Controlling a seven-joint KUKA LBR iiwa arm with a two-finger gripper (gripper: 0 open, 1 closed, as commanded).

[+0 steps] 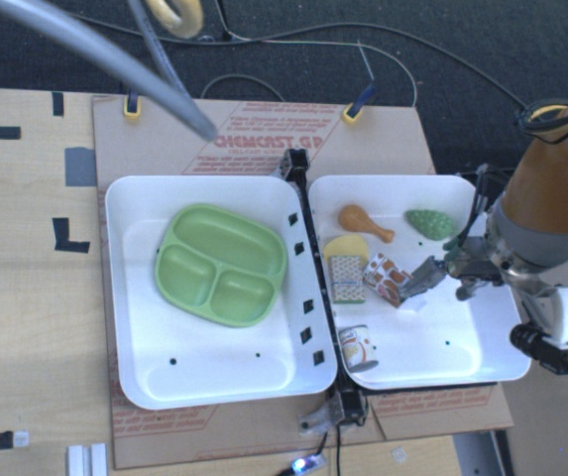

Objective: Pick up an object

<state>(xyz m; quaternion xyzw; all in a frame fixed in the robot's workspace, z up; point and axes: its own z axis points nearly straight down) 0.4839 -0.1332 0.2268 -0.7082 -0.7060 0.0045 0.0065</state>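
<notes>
The gripper [417,281] hangs low over the right bin [462,360], its dark fingers pointing toward nine o'clock from the grey wrist and orange-banded arm [546,181] that comes in from three o'clock. Whether the fingers are parted or closed cannot be told from this slant, and nothing is seen between them. Just beside the fingertips, at nine o'clock, lies a small brown-and-white patterned packet [386,279], close enough that it may be touching, though the view is too coarse to be sure. Next to that packet, again at nine o'clock, lies a yellow-topped rectangular box [347,269], set against the divider between the bins. At about eleven o'clock from the gripper rests an orange drumstick-shaped toy [365,223], and at one o'clock, near the bin's far wall, a green bumpy object [431,223]. At seven o'clock, near the front rim, a small white can [358,347] lies on its side. Farther out at nine o'clock, in the left bin [130,266], sits a green sectioned plate [222,264], well apart from the gripper. Both bins rest on a cardboard sheet [264,137] on the wooden bench [26,296].
</notes>
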